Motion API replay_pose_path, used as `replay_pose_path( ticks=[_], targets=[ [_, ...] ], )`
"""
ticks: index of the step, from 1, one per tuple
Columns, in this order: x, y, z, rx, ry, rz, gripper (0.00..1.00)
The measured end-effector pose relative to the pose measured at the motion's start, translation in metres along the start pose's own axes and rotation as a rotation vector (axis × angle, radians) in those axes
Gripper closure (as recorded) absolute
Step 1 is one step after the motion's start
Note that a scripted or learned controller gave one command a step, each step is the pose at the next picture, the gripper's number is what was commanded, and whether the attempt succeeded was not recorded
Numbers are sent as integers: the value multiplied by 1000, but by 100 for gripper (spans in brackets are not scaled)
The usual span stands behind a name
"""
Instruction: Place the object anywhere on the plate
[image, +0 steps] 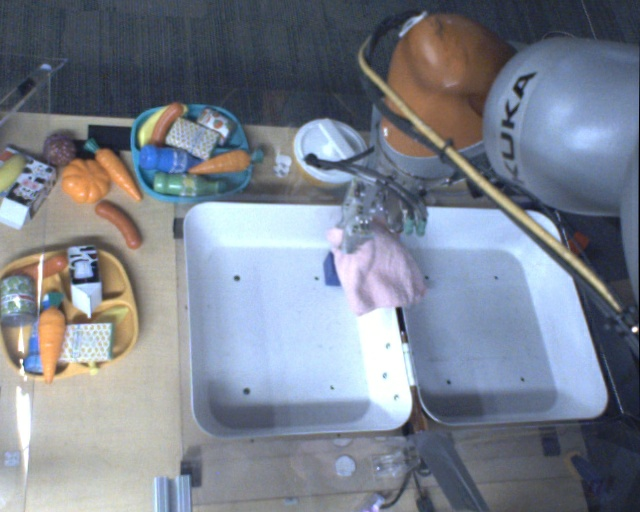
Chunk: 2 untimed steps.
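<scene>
Cloth (376, 276) hanging from end effector (377, 228)

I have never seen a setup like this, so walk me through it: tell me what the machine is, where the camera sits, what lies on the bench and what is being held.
The big grey and orange machine is a KUKA robot arm, reaching in from the right. One camera looks down on the bench at a slant. Two shallow white bins lie side by side: the left bin and the right bin. The gripper hangs above where they meet, and a pink cloth dangles from it, seemingly pinched at the top. Something blue peeks out behind the cloth. Left of the bins sit a yellow tray and a blue bowl of toy food, with a toy pumpkin nearby.
</scene>
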<state>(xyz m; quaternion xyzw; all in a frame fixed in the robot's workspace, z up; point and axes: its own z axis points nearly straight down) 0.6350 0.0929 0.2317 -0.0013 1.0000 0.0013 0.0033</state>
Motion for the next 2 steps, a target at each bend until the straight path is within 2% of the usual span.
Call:
replay_pose_path(
  ticks=[1, 2],
  targets=[
    [12, 50, 4, -1, 0, -1, 100],
    [12, 50, 4, -1, -1, -1, 0]
  ],
)
